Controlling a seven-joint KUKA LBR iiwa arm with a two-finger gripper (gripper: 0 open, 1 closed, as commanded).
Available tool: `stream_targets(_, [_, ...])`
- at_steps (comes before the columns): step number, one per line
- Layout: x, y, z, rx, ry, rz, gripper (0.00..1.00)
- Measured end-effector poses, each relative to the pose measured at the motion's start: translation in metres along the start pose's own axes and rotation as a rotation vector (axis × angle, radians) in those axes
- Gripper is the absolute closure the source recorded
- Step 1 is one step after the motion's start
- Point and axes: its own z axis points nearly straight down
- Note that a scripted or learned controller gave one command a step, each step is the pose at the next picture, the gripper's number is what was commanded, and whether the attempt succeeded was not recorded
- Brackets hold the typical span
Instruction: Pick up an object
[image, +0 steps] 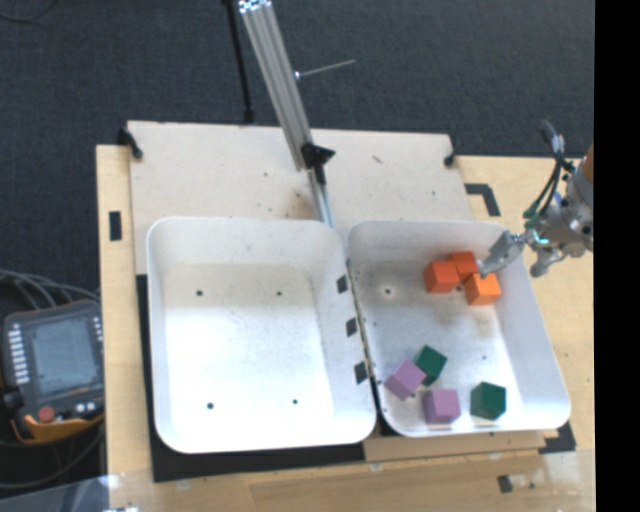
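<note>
Broadly, the counter (240, 165) carries two shallow white bins side by side: the left bin (250, 335) and the right bin (525, 330). A slanted metal pole (285, 90) crosses the counter's far edge, and a handheld control pendant (55, 360) lies off to the left. The gripper (520, 250) reaches over the right bin's far right rim; one of its fingers (497, 258) touches the cluster of orange blocks (462, 277), but whether the fingers are spread or closed I cannot tell. Nearer the front wall lie two green blocks (488, 399) and two purple blocks (440, 405), close together.
</note>
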Motion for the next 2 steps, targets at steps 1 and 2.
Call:
stream_targets(1, [0.000,0.001,-0.003,-0.004,-0.002,-0.002,0.00])
stream_targets(2, [-0.004,-0.004,0.059,0.002,-0.002,0.003,0.00])
